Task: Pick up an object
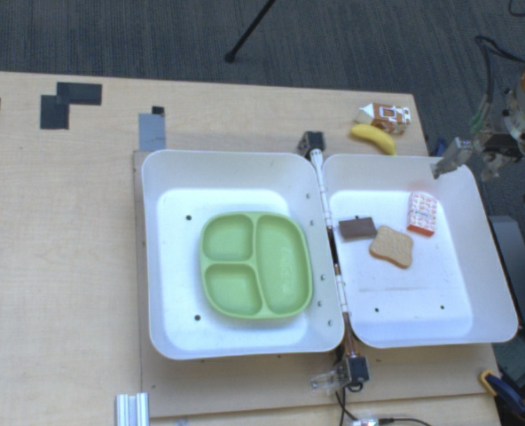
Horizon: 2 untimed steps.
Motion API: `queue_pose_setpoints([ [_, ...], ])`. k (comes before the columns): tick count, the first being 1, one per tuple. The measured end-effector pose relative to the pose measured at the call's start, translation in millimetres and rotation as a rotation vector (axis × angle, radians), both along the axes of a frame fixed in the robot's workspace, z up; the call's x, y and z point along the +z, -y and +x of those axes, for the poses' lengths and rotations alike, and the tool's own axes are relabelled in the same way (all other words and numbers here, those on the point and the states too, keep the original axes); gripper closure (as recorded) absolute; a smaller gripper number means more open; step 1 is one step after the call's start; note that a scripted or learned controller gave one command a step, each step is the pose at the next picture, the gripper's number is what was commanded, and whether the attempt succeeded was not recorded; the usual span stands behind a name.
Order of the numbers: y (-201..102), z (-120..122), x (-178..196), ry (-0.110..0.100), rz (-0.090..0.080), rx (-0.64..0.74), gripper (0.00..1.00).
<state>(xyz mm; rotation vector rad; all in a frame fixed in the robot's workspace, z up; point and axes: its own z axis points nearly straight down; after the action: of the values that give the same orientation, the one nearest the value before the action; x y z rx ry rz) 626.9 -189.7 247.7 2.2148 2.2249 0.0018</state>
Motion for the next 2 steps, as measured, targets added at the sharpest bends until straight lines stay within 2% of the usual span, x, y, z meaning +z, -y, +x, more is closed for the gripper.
queue_pose_setpoints([
  [1, 15.9, -45.8, -145.9, -0.002, 0.001, -0.002, 0.0],
  [2, 15.6, -43.8, -133.9, 0.004, 0.0, 0.0, 1.0],
])
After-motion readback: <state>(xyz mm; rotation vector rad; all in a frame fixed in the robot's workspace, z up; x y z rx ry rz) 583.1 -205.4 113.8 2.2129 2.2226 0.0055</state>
